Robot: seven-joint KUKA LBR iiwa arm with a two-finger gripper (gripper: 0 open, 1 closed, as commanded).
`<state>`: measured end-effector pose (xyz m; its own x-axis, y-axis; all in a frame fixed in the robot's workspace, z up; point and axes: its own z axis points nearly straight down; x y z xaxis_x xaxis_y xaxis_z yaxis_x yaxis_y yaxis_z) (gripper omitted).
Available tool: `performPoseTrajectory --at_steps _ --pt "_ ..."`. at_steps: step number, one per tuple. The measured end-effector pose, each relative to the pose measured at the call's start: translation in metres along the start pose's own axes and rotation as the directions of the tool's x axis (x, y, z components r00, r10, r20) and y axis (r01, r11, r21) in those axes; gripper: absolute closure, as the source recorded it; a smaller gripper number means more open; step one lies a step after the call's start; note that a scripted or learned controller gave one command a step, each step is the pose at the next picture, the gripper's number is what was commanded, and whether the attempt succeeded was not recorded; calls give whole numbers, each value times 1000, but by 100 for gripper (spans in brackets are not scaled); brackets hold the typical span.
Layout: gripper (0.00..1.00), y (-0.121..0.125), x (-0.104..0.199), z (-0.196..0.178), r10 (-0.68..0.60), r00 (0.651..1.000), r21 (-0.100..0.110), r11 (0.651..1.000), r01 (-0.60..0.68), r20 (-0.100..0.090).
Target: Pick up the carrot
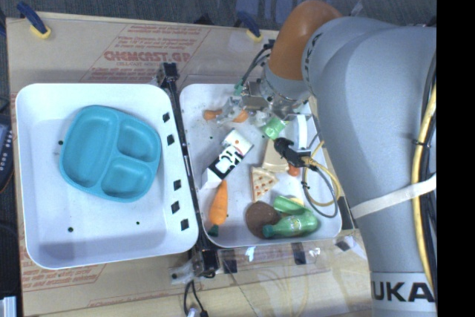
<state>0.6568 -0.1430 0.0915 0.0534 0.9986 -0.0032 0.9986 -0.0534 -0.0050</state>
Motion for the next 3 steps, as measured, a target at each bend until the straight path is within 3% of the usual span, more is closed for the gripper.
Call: performPoseTrajectory --at_steps 1,2,3 --pt "100 1 2 -11 -8 1000 3 1000 8 -1" --pt "0 1 2 -11 -9 1000 2 1000 9 -1" --pt "0 1 19 -129 -52 999 -13 999 52 -1"
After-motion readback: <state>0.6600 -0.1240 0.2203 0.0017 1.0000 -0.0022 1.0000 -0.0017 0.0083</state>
